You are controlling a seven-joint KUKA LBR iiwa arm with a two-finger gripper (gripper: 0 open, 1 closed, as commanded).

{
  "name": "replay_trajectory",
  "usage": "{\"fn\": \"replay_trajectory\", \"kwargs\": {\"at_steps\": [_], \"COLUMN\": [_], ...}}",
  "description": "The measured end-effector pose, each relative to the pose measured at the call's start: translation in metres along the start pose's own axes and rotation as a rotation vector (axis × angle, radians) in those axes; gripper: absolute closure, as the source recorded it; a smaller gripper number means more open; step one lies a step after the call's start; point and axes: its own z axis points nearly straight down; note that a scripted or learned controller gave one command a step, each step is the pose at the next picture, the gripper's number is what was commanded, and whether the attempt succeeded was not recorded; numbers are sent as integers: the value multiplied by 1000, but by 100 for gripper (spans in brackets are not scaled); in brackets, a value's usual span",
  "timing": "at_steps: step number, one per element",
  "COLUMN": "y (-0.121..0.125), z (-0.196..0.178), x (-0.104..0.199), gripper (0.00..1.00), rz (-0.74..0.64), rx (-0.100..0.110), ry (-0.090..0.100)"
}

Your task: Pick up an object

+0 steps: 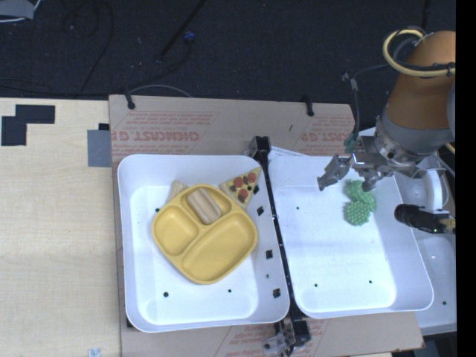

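My arm [418, 88] reaches in from the right, wrist bent down over the right bin [335, 274]. My gripper [349, 175] hangs with fingers spread apart, holding nothing, just beside the green grapes [359, 208] lying in that bin.

Yellow tray [204, 244], green bunch [359, 208] (2 white bins [141, 199]).

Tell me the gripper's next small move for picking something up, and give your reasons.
Probably a short descent straight onto the green grape bunch. The gripper hovers over the upper part of the right bin, just above and slightly left of the bunch, with nothing visible between its fingers. The bunch lies alone on the bin floor, so it is the nearest target; a slight shift toward it first may help centre the grasp.
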Motion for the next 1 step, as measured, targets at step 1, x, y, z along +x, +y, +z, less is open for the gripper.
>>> {"fn": "replay_trajectory", "kwargs": {"at_steps": [1], "y": [-6], "z": [45], "x": [2], "gripper": [0], "rz": [1], "rx": [5], "ry": [0]}}
